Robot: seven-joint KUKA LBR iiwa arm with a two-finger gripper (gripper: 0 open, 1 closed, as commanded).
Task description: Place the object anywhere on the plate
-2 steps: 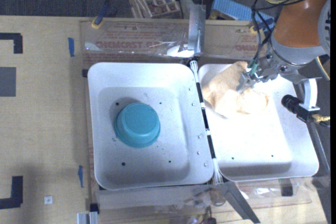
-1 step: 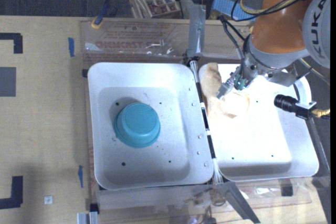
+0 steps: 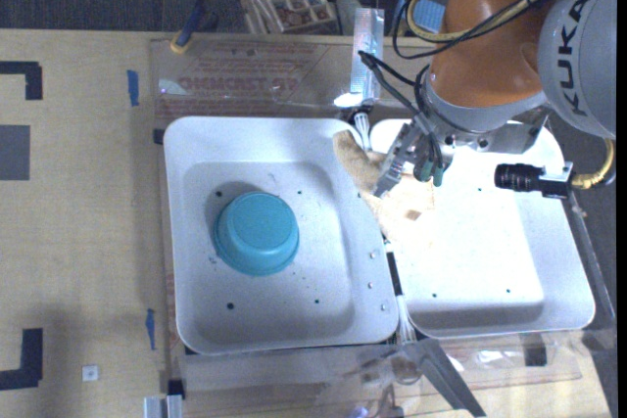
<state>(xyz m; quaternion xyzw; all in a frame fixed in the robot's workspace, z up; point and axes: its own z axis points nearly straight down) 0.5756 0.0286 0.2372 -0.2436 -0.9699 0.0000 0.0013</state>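
A round blue plate (image 3: 257,232) lies in the left white bin (image 3: 196,308), left of its middle. A flat tan object (image 3: 355,163), pale like a piece of bread, lies across the wall between the two bins near their back edge. Part of it reaches into the right bin (image 3: 509,308). My gripper (image 3: 407,173) hangs right over the tan object at the back left corner of the right bin, and its body hides the object's middle. The plate is well to the left of the gripper and nearer the front.
The grey arm with its orange band (image 3: 490,34) comes in from the upper right over the right bin. A black cylinder on a cable (image 3: 519,177) juts out beside the wrist. Boxes and cables lie behind the bins.
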